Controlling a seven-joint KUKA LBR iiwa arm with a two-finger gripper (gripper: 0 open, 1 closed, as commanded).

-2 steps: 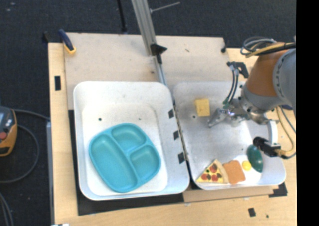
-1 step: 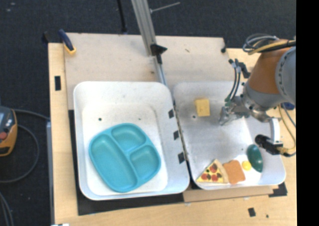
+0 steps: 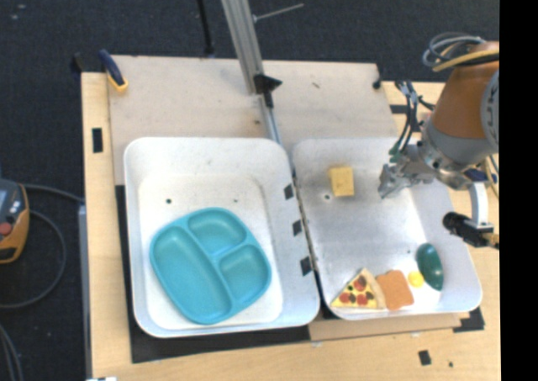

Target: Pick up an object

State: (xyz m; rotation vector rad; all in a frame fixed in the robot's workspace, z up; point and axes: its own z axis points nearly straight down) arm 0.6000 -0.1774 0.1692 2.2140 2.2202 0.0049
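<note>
The gripper (image 3: 389, 184) is hovering over the upper part of the right bin (image 3: 370, 236), and whether its fingers are apart or closed, I cannot tell; nothing is showing between them. Sitting near it, to the left, is the yellow cube (image 3: 341, 180), the closest candidate. It is looking like a small foam or wooden block: light, stiff enough, with flat sides, so pinching across two opposite faces is looking like the safe grip. Down in the near corner the toy pizza slice (image 3: 357, 291), the orange piece (image 3: 393, 288), a small yellow thing (image 3: 415, 278) and a dark green piece (image 3: 429, 263) are crowding together; those are looking flat or rounded, likely slippery and awkward. The fingertips are blurring into the wrist's shadow, and the orange piece's identity is staying unclear. The teal divided plate (image 3: 210, 263) is lying in the left bin (image 3: 151, 169).
</note>
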